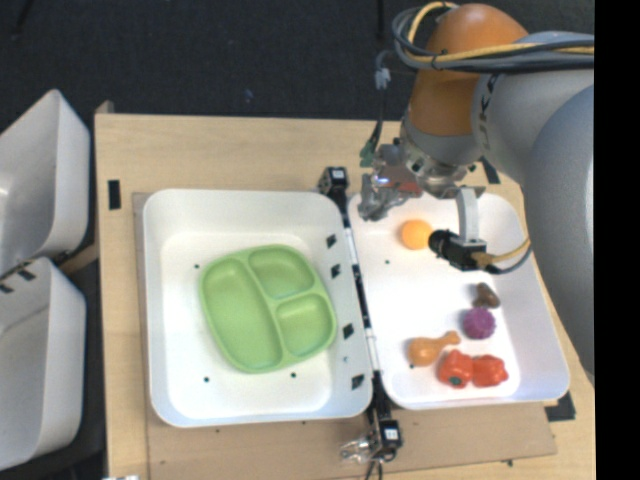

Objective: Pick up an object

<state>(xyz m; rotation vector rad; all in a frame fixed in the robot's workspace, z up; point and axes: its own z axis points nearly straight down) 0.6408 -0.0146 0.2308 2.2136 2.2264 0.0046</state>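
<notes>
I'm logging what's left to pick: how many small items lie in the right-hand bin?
5, all in the right bin: orange ball near the top by the gripper, brown piece and purple ball at right, orange gourd-shaped toy and red toy near the front. The arm may hide more.

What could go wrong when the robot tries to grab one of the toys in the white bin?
1. The gripper sits near the bin's back corner, so it might bump the wall.
2. The orange ball is round and could roll away if nudged.
3. The purple toy, brown toy and red toy lie close together, so grabbing one might push another.
</notes>
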